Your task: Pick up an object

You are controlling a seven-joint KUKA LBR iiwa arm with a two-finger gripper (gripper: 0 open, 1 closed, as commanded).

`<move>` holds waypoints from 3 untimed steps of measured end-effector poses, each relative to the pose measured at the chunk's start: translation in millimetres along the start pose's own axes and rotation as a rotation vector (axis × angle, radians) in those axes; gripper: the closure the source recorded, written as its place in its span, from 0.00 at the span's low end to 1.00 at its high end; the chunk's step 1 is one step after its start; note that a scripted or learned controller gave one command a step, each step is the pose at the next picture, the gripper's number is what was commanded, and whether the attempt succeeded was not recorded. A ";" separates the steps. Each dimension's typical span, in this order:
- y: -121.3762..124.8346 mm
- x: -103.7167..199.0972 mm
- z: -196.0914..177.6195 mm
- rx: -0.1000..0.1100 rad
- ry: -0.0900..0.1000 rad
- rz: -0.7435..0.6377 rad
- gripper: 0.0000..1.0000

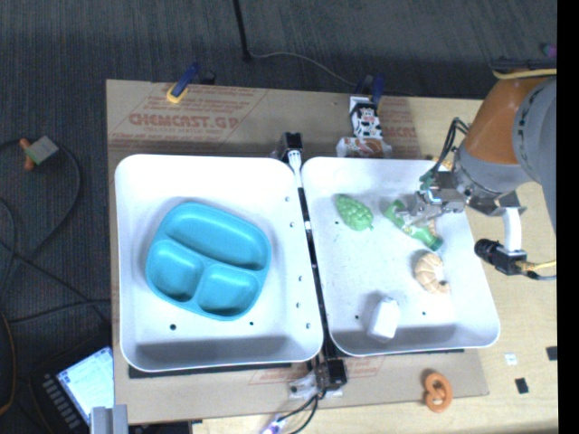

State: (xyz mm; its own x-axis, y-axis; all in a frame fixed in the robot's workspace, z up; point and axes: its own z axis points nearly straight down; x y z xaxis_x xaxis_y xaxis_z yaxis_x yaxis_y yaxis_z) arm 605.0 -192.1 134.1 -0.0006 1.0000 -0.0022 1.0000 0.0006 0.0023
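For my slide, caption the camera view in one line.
Claw over a green packet in the right bin; blue tray in the left bin.

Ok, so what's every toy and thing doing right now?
Blue divided tray: lies flat in the left bin.
Green bumpy toy: lies loose in the right bin.
Green-and-white toy: right under the claw.
Tan shell-shaped toy: lies loose.
White block: lies near the bin's front edge.
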 end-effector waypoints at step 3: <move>63.6 -15.5 -42.7 -0.001 -0.002 0.001 1.00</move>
State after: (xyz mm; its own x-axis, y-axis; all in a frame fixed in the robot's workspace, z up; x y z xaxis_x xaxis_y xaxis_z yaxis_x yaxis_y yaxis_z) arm 668.5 -207.5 177.0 0.0008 1.0000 -0.0046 1.0000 -0.0008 0.0028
